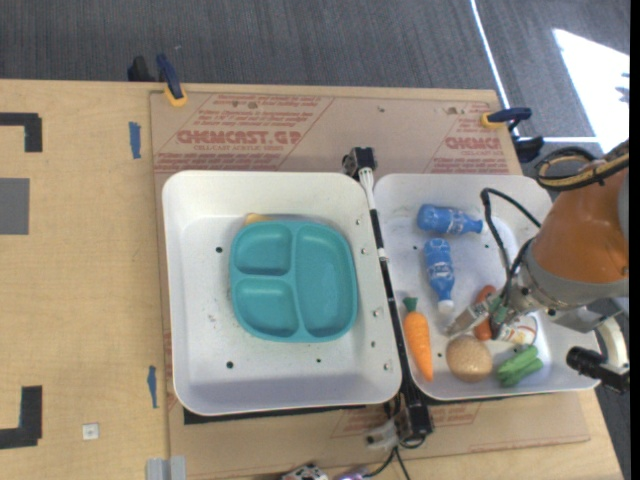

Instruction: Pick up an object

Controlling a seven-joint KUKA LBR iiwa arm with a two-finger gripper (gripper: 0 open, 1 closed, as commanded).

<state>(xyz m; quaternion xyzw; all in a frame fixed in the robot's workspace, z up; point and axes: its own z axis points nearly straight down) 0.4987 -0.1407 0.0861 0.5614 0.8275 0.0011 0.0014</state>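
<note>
- Likely target: small red-and-green piece (487,313) in the right bin (520,230), right under the gripper (497,320), near the bin's front half.
- Can't tell if the gripper is open, closed or gripping; the wrist hides its tips, so no claim that anything is held.
- Key relation: gripper sits directly above that piece, w/ the arm (585,243) coming in from the right. Long axis of the piece looks slanted, upper right to lower left, but it's too small and covered to be sure.
- Just in front: a tan potato (469,359), touching or nearly touching the red piece. Green veg (519,366) to its right, by the front rim.
- Carrot (419,341) lies left of the potato, long axis roughly front-to-back, tip toward the front.
- Two blue bottles further back: one (439,270) front-to-back, the other (449,220) lying across.
- Left bin (195,288) holds a teal divided plate (294,280), well apart from the gripper.
- Judgement: crowded spot, neighbours could get nudged or pinched along.
</note>
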